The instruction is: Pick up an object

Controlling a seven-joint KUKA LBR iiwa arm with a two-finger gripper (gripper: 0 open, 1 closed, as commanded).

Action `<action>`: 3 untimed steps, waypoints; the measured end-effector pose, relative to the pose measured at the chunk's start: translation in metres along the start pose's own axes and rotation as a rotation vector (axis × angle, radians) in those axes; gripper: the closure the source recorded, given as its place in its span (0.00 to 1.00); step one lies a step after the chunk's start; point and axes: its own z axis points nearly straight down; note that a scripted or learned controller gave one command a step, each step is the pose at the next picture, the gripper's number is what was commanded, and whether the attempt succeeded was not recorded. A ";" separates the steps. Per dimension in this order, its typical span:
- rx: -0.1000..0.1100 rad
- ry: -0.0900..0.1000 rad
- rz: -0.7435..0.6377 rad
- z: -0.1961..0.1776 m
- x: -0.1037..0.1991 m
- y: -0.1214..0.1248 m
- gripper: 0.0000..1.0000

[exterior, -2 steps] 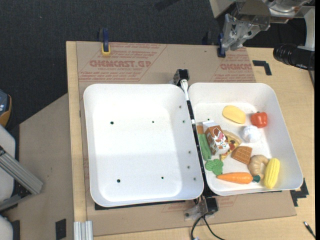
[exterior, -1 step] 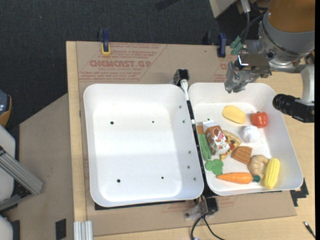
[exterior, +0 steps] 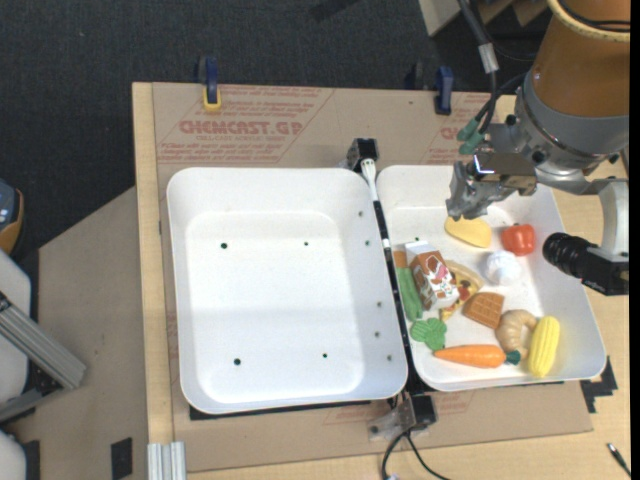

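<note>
From the overhead camera view I have the gripper (exterior: 470,204) low over the far end of the right bin (exterior: 580,313), hanging from the grey wrist under the orange band. I cannot tell from this slant how the claw is set; it reads as one dark grey mass against the white floor.

The nearest candidate is the pale yellow wedge (exterior: 469,232), which lies directly beneath the claw, its far edge tucked under the tool. I cannot tell whether they touch. Its long axis runs roughly across the bin, left to right in the view. Just to the right of the claw sits the red pepper (exterior: 517,238), close beside the wedge.

Everything else lies nearer the camera than the claw: the white ball (exterior: 499,265), the printed packet (exterior: 434,279), the waffle piece (exterior: 484,309), the carrot (exterior: 470,356) and the corn cob (exterior: 544,345) along the near rim. The left bin (exterior: 200,203) is well away to the claw's left.

My judgement: the wedge is the target, and the coming move is essentially a straight drop, with the pepper the thing most likely to be nudged.
</note>
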 end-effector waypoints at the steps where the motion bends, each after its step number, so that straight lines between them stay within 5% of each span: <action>1: -0.024 0.003 -0.005 -0.140 0.024 -0.024 1.00; 2: -0.011 -0.002 0.005 -0.146 -0.027 -0.024 1.00; 3: 0.000 -0.002 0.009 -0.095 -0.123 -0.011 1.00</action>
